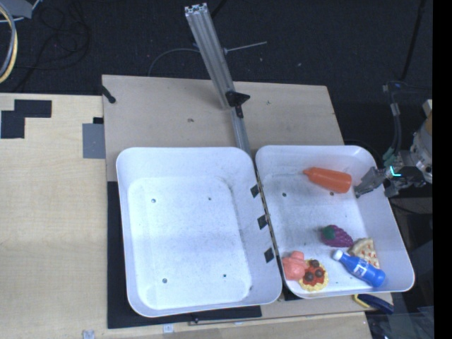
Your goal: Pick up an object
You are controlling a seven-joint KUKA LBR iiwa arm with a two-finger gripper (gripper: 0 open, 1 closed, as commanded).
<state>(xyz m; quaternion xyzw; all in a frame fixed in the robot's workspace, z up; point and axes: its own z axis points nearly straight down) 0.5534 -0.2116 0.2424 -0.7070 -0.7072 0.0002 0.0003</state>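
Observation:
The right bin (pixel 311 162) holds several toy items: an orange carrot (pixel 328 179) near its far edge, a purple grape bunch (pixel 337 236), a blue and white bottle (pixel 360 268), a waffle-like piece (pixel 365 248), a pink piece (pixel 294 264) and a small tart with berries (pixel 313 276) at the front. My gripper (pixel 369 182) hangs at the bin's right rim, just right of the carrot and apart from it. Its dark fingers point left, with nothing seen between them.
The left bin (pixel 183 224) lies beside the right one, joined by black clips (pixel 262 221). A metal rail (pixel 215 51) slants up from between the bins at the back. The wooden bench extends to the left.

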